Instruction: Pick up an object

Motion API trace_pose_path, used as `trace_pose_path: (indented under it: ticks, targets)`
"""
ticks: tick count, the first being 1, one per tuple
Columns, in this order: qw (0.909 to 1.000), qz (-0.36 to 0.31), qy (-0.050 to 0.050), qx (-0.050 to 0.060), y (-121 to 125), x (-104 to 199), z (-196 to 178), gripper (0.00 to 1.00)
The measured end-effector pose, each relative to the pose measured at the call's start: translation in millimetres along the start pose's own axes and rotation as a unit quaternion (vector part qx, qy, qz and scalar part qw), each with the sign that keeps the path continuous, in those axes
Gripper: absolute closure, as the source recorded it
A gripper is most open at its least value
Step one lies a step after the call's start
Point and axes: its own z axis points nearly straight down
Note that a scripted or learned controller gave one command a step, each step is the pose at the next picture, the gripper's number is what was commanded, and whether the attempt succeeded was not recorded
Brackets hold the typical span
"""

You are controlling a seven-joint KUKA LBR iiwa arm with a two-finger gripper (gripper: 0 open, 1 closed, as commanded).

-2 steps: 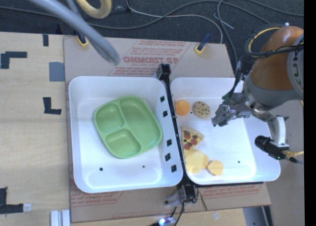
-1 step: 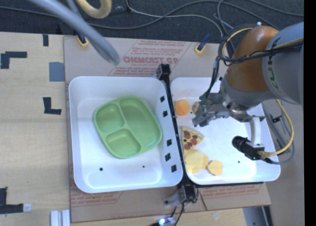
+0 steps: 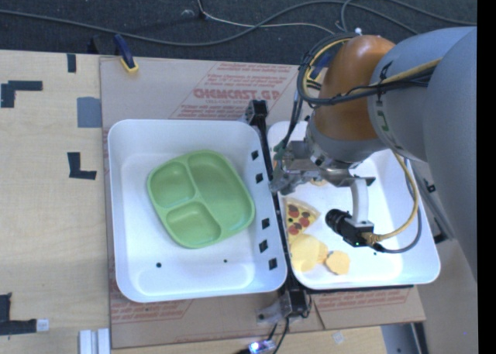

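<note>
In the right bin (image 3: 403,267) lie a toy pizza slice (image 3: 299,217), a pale yellow piece (image 3: 309,252) and a small orange-yellow piece (image 3: 339,262), all near the bin's left front corner. My gripper (image 3: 285,177) hangs low at that bin's left wall, just behind the pizza slice and close to the divider between the bins. Nothing shows in its grasp. The grey wrist and orange band (image 3: 353,81) hide the back of the right bin.
A green divided plate (image 3: 201,197) lies in the middle of the left bin (image 3: 128,267). Black clips (image 3: 263,225) line the wall between the two bins. A cable (image 3: 403,213) loops from the wrist over the right bin.
</note>
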Motion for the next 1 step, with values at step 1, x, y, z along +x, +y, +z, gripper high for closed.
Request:
trace_pose_path:
  ticks: [1]
  targets:
    - [1.0000,0.001,0.000,0.000,4.4,47.0,-0.6,1.00]
